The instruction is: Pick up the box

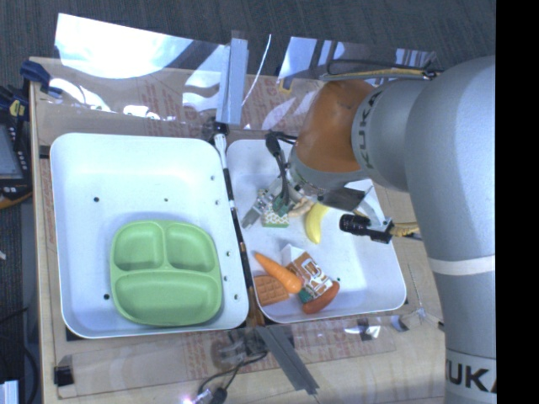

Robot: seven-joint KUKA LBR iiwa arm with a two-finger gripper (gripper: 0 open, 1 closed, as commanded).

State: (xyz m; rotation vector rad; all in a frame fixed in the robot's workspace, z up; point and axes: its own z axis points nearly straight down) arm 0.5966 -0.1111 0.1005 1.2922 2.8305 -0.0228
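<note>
While scanning from the near rim of the bench, noting a green divided plate (166, 273) lying flat in the near half of the left bin (76, 167). Locating the box (313, 278), brown with a white label, in the near part of the right bin (381, 269), lying tilted against a red item (323, 300). Noting a carrot (276, 272) touching the box on its left side and a ridged tan wafer (269, 290) just beside the carrot. Farther in, noting a banana (316, 223) near the bin's middle. Finding the gripper (282, 202) hanging over a small green-and-white patterned item (274, 218), well apart from the box; not resolving whether open or closed. Beyond, tracing the orange band (333, 133) and grey arm (421, 141) entering from the right.
</note>
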